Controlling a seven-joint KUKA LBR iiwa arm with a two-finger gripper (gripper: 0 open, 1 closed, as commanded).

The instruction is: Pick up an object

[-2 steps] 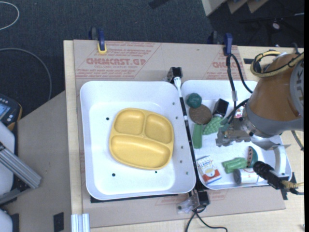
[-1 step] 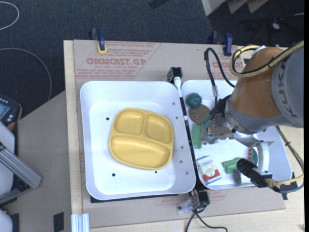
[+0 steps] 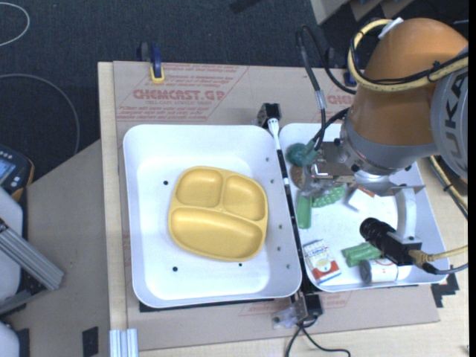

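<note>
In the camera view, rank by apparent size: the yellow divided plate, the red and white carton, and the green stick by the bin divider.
1. Yellow divided plate, by far the largest.
2. Red and white carton.
3. Green stick: longer but narrower than the carton, so these two are close.

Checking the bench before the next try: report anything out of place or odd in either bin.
Nothing looks spilled or broken. The yellow divided plate lies alone and flat in the left bin. The right bin is a jumble: a small carton and green pieces lie loosely at its near edge, under the arm.
</note>
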